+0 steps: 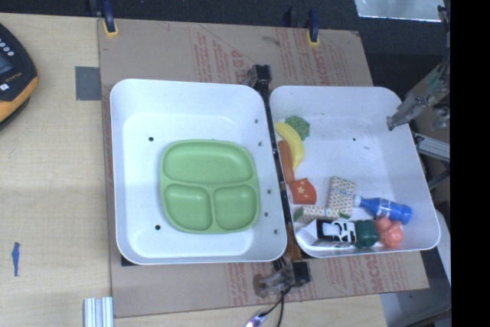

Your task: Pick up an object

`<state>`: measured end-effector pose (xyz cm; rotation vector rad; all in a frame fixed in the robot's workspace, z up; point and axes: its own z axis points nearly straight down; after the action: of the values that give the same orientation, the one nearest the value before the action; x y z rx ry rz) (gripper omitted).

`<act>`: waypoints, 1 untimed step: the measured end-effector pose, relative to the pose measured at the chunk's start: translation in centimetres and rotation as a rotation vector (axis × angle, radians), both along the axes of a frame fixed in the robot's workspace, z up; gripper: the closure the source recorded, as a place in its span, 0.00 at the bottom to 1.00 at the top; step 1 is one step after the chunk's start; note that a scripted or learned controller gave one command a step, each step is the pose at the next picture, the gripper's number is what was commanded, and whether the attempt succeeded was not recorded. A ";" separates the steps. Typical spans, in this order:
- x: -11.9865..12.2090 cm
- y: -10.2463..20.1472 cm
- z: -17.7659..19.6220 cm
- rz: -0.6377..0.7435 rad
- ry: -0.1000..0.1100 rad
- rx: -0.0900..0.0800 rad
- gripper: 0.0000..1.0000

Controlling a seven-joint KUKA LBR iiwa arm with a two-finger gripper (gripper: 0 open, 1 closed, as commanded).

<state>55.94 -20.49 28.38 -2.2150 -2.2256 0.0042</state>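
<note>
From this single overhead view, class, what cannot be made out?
- Gripper: at the camera view's right edge, cut off and blurred; finger state unreadable.
- Black-and-white item: too small to identify, partly behind the green object.
- Orange device: cropped by the left edge.

Bright, even overhead light — soft shadows, slight blur

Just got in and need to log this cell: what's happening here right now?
A robot arm is set to pick up an object from two white bins. Its gripper sits at the far right, over the upper right rim of the right bin, holding nothing. The small items lie untouched along that bin's left and lower sides: a banana, a blue bottle, a patterned block and others. The left bin holds a green divided plate.
</note>
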 end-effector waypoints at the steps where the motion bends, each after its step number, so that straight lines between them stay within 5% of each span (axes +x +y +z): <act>1: -0.1 8.2 -10.7 0.002 0.002 0.001 0.00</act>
<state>55.86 -12.26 17.66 -2.2115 -2.2263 0.0060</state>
